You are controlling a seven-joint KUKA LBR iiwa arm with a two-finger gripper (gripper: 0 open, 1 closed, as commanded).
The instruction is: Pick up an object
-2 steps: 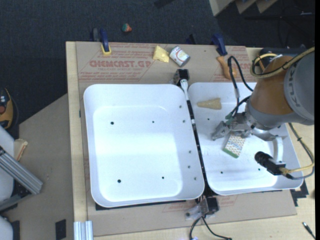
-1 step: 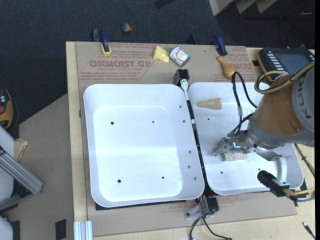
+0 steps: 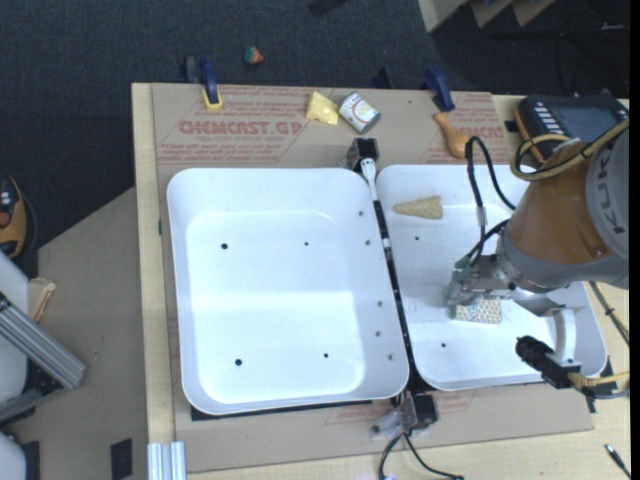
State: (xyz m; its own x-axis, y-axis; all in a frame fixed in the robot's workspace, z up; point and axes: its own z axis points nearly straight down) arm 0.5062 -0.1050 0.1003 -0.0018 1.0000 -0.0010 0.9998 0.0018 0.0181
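In the right bin [image 3: 440, 358], my gripper [image 3: 468, 294] is down low over a small patterned box [image 3: 479, 312], which lies on the bin floor partly under the wrist. The arm's orange band [image 3: 560, 218] reaches in from the right. A tan wedge-shaped piece [image 3: 420, 208] lies near the back of the same bin, well apart from the gripper. The wrist hides the fingertips.
The left bin [image 3: 270, 288] sits beside the right one, with a black divider strip between them. On the cardboard behind the bins lie a yellow piece [image 3: 322, 109], a small white box [image 3: 359, 112] and an orange object [image 3: 452, 135]. Blue clamps hold the board's far edge.
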